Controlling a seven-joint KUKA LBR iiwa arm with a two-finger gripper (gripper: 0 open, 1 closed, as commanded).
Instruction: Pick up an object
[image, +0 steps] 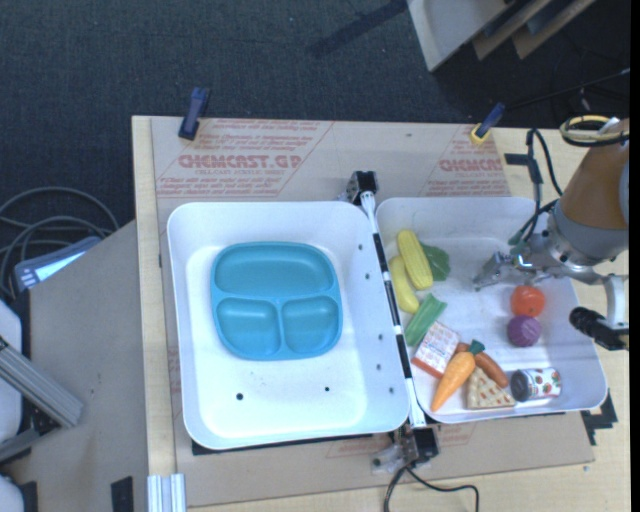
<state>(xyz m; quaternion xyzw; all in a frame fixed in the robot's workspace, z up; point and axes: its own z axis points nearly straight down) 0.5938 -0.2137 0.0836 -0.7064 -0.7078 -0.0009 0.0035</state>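
With the gripper (497, 268) hanging over the right bin (590, 385), fingers apparently spread and holding nothing though the view is small, you should settle on the orange ball (528, 300) lying just beside it, centre, then descend straight.

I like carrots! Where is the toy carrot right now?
The carrot lies in the right bin, near its front edge, between the small red-and-white packet and the pizza slice.

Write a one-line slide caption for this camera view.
Claw hovers in the right bin of toy food; blue tray lies in the left bin.
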